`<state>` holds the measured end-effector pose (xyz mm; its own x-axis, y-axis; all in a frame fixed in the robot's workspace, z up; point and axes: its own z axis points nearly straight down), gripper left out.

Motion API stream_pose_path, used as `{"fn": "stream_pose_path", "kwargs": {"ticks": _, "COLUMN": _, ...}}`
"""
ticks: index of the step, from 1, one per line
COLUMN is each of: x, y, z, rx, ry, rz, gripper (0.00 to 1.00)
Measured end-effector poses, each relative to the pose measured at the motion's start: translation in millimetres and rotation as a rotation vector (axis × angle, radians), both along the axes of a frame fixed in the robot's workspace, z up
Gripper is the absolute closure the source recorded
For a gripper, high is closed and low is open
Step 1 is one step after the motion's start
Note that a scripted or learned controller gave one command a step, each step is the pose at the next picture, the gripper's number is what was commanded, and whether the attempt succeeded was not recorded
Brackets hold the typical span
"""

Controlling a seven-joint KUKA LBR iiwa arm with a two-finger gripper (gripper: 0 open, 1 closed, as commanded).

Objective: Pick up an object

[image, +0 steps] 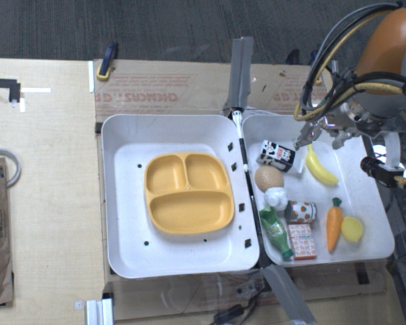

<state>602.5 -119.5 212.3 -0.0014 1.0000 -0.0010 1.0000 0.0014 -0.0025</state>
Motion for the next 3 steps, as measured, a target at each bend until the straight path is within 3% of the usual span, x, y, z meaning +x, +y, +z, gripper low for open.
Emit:
{"fn": "stream_pose_path", "kwargs": {"ticks": 1, "x": 19, "y": -42, "z": -43, "rx": -0.001, "ry": -0.001, "rz": -0.103, "gripper": 0.00}}
{"fn": "stream_pose_path", "kwargs": {"ticks": 2, "x": 27, "y": -74, "z": -120, "rx": -0.001, "ry": -0.002, "rz": 0.055, "gripper": 0.00}}
{"fn": "stream_pose_path", "kwargs": {"ticks": 3, "x": 27, "y": -75, "z": -110, "rx": -0.003, "ry": -0.004, "rz": 0.054, "gripper": 1.00}}
